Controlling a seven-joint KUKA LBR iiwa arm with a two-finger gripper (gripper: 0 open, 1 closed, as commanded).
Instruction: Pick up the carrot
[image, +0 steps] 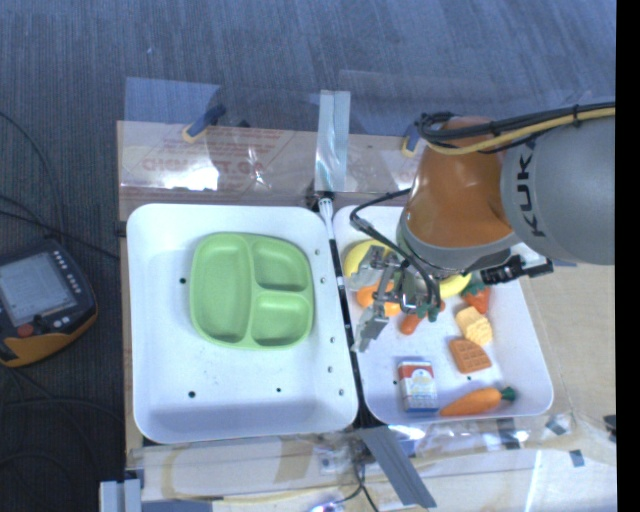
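My jaws are hanging over the right bin's (535, 385) left half, state unclear. Carrot (472, 403) is lying near the bin's front edge, well apart.

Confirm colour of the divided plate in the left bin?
Light green: the divided plate, clearest in the camera view.

The arm (520, 190) is cut off at the right edge and hides part of the banana (356, 256) and small food pieces beneath the wrist.
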